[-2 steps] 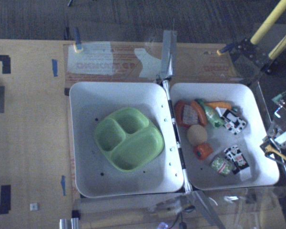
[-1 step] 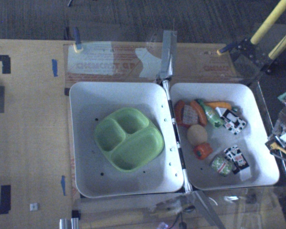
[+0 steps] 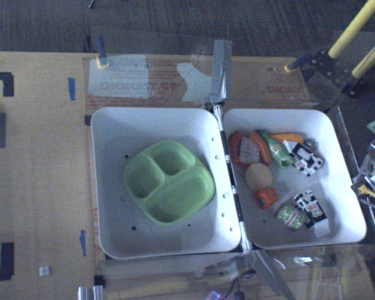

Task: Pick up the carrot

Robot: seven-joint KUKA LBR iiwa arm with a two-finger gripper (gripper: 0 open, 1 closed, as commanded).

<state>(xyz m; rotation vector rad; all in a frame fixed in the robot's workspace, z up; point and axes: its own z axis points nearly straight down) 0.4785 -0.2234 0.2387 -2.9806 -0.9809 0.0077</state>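
The carrot [image 3: 289, 137] is a slim orange piece lying near the far wall of the right bin [image 3: 337, 167]. Its green top [image 3: 276, 150] points toward the bin's middle. It rests between a red and orange piece [image 3: 245, 149] on its left and a black-and-white cow-patterned carton [image 3: 309, 159] on its right, close to both.
The right bin also holds a beige egg-like ball [image 3: 258, 176], a small red vegetable [image 3: 267, 197], a second cow-patterned carton [image 3: 310, 206] and a green packet [image 3: 289, 217]. The left bin [image 3: 112, 167] bears a green divided plate [image 3: 169, 182]. Metal clutter [image 3: 369, 183] sits by the right rim.
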